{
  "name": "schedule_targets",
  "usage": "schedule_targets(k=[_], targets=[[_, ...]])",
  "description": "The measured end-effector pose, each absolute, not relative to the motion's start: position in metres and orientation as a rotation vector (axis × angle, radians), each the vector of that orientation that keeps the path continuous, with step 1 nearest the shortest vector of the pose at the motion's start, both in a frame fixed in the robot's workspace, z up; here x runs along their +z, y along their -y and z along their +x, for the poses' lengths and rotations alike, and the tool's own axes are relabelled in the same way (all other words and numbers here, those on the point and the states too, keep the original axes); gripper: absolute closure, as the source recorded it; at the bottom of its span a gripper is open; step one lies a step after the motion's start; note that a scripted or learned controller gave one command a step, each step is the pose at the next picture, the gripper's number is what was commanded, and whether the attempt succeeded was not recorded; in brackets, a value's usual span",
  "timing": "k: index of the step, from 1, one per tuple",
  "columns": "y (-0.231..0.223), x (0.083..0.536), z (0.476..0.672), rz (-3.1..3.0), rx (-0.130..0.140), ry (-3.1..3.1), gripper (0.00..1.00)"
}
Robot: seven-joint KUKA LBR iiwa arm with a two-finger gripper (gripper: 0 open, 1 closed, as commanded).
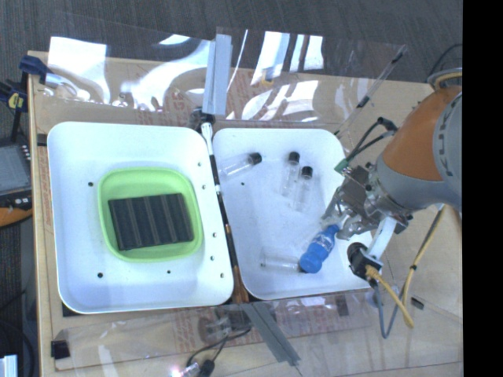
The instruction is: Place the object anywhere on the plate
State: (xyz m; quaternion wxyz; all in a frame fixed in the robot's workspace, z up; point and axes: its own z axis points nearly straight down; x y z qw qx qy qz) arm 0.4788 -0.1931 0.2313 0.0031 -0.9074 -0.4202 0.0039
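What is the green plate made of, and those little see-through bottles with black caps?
The green plate looks like smooth plastic: an even lime colour with a soft sheen. The dark ribbed insert on it seems matte, perhaps rubber or plastic. The small vials are clear, glass or clear plastic; which one can't be told from here. Their caps look like black plastic.

Wooden bench [118,340], pale, under a clear glossy sheet carrying bright window-like reflections [292,52] along its far edge. Dark grey carpet floor [236,2] beyond.

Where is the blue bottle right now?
The blue bottle lies in the right bin, near its lower right corner, just below the hand and far from the green plate in the left bin.
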Motion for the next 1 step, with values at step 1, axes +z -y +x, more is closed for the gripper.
schedule_targets(k=[1], targets=[[0.1931,0.2313,0.4789,-2.845,0.012,1.318,0.0]])
